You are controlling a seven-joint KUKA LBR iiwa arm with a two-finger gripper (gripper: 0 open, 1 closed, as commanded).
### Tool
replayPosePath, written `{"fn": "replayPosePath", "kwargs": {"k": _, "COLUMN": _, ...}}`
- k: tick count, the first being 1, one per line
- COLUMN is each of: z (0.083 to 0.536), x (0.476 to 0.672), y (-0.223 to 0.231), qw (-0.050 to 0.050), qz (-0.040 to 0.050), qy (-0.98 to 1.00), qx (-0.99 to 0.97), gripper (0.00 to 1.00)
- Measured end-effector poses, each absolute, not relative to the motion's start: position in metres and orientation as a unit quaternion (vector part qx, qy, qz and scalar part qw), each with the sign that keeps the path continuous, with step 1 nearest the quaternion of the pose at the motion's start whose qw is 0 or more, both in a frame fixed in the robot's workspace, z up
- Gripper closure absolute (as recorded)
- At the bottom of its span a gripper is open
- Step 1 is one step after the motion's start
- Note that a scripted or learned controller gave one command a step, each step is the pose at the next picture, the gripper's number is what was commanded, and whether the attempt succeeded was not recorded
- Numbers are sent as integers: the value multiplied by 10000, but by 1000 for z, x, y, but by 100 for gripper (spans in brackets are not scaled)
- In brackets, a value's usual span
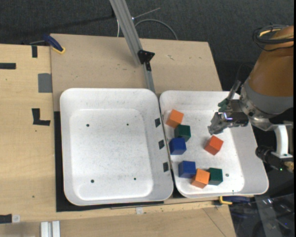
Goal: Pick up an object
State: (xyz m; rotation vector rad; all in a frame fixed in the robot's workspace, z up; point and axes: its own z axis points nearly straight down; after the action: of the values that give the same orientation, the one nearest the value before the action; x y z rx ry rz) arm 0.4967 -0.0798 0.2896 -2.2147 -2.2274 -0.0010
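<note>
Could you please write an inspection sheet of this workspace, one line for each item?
Surface: wooden bench with two white bins; left bin, right bin.
Job's things: in the right bin, orange cubes; green cubes; blue cubes.
Clutter: black tape marks on the bench.
Grippers: gripper above the right bin, near the lone orange cube; nothing seen held.
Cables: thin wire loop behind the bench.
Surroundings: slanted metal pole, dark floor.

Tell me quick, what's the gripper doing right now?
Gripper: over the right bin, just above the red cube, holding nothing visible; open or shut cannot be told.
</note>
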Motion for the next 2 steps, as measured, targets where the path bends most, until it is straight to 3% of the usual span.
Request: {"fn": "replayPosePath", "kwargs": {"k": 2, "z": 265, "x": 515, "y": 22, "qw": 11, "qz": 4, "qy": -7095, "qx": -7047, "gripper": 100}}
